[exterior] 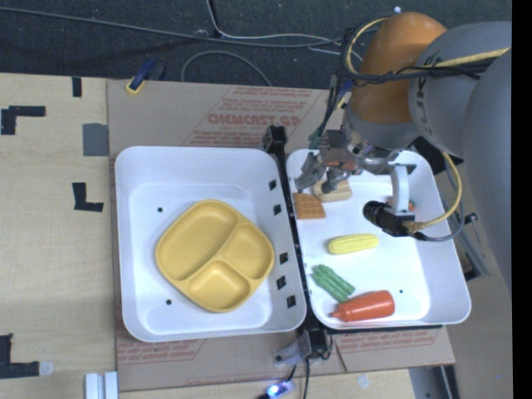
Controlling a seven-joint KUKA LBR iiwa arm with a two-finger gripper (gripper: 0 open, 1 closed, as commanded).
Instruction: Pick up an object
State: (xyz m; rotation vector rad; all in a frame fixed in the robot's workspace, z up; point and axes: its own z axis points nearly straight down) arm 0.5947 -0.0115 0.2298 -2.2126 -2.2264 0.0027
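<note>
resting under the pincer (326, 175), a pale tan wooden block (335, 193); pincer's grip impossible to tell

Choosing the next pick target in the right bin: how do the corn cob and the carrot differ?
The corn cob is yellow with a bumpy surface; the carrot is orange-red and smooth. The corn cob looks shorter than the carrot. The corn cob lies mid-bin, while the carrot lies near the right bin's front wall, beside the green beans. Both lie flat, roughly crosswise.

The gripper (326, 173) hangs over a tan block (336, 192) in the right bin (440, 302), perhaps touching it.
</note>
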